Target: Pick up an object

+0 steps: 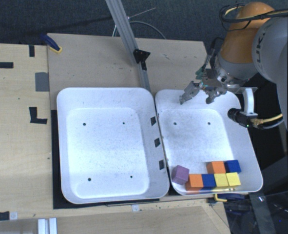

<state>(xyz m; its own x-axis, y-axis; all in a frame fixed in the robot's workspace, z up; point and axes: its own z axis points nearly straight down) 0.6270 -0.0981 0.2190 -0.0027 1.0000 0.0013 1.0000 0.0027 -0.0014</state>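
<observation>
the gripper hangs over the far edge of the right bin, near that bin's far-left corner, with its two fingers spread apart and nothing between them. the grey arm with its orange band comes in from the right, above the bin's far-right corner. all the blocks lie well apart from the gripper, huddled along the near edge of the right bin: a purple block sits nearest the bin's near-left corner, just beside an orange block; next along the edge come a blue block, a yellow block and a second yellow block, touching in a row. behind that row, a second orange block and a second blue block sit side by side. the left bin lies beside the right one on the bench, their long edges meeting. a slanted metal pole crosses the bench's far edge above the bins.
</observation>
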